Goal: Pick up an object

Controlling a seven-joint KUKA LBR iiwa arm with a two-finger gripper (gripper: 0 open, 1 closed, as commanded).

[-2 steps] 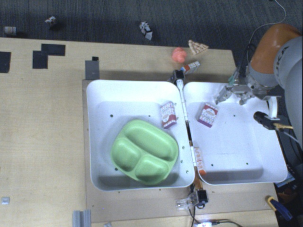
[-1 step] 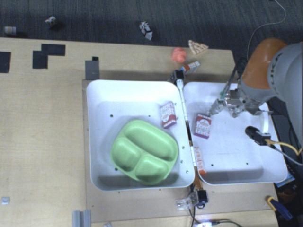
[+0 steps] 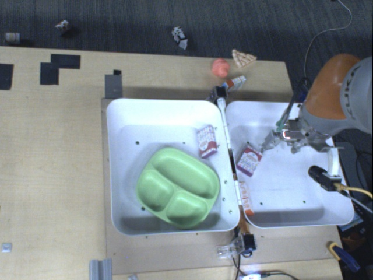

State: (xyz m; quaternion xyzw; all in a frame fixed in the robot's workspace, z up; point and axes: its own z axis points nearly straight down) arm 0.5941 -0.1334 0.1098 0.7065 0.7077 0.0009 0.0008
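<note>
Approach is being made: the gripper (image 3: 269, 142) is being held in the right bin (image 3: 303, 206), nothing gripped, its opening indiscernible. A small red carton (image 3: 249, 160) is lying at its seven o'clock; descent there is being called for.

Lay in the bins: a green divided tray (image 3: 178, 186) tilted across the left bin's floor, a small red-and-white carton (image 3: 207, 141) near that bin's right wall, a similar maroon carton (image 3: 248, 160) at the right bin's left side.
</note>
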